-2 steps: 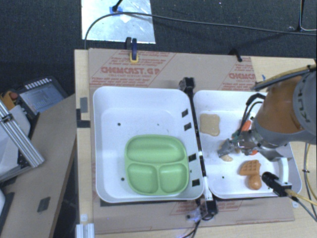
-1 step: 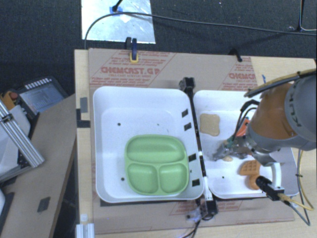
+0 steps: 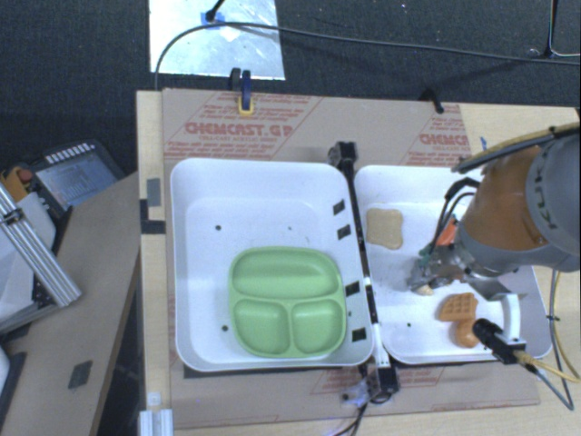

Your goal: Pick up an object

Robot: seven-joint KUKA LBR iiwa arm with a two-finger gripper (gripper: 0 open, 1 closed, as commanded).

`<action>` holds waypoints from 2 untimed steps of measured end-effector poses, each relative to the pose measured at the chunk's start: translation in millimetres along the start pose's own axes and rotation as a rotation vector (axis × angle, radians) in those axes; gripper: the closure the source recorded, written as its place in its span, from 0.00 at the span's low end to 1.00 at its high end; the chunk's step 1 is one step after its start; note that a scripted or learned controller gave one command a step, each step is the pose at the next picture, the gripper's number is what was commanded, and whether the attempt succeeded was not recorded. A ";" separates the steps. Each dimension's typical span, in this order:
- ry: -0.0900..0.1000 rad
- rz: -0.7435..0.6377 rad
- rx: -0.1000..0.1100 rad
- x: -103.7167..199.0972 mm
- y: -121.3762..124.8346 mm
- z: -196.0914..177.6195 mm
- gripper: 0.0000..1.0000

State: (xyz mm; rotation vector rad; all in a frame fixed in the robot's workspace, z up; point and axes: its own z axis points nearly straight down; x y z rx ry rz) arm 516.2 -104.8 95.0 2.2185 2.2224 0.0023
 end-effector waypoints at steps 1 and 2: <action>-0.001 -0.001 -0.003 -0.8 2.2 -42.8 1.00; -0.001 -0.002 -0.004 -3.7 7.2 -86.8 1.00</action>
